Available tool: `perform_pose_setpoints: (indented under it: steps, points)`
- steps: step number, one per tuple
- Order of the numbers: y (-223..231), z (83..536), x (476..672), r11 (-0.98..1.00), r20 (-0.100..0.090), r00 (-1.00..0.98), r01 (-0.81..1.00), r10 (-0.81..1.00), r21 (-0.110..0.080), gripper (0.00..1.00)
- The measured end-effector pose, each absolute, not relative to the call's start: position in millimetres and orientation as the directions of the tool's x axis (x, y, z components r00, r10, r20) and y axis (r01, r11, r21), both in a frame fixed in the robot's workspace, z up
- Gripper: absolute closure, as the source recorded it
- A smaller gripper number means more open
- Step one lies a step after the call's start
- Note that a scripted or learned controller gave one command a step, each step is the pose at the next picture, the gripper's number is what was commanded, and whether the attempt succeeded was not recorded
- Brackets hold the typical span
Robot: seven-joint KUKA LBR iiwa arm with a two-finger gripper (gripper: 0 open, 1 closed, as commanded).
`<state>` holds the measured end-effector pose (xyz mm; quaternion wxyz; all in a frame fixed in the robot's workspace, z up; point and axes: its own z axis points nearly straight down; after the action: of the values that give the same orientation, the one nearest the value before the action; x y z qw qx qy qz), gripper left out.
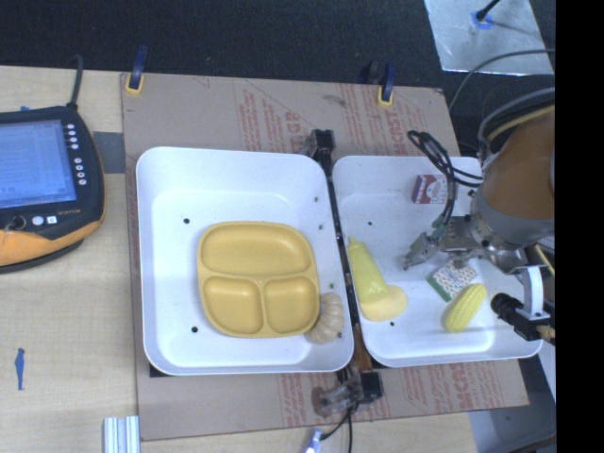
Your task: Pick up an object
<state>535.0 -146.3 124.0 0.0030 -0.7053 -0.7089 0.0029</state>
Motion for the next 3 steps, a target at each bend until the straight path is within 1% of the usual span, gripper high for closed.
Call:
perform_pose_setpoints:
  steps: [1,2,3]
  points:
    - [-154,275,604.9,0.005,-0.002,-0.005,1.0,1.0,0.003,0.0]
    - [-161,190,641.8,0.007,0.0,-0.007,1.0,1.0,-0.009,0.0]
    - [-111,181,570.2,0.006,-0.001,-0.006,1.0,1.0,-0.006,0.0]
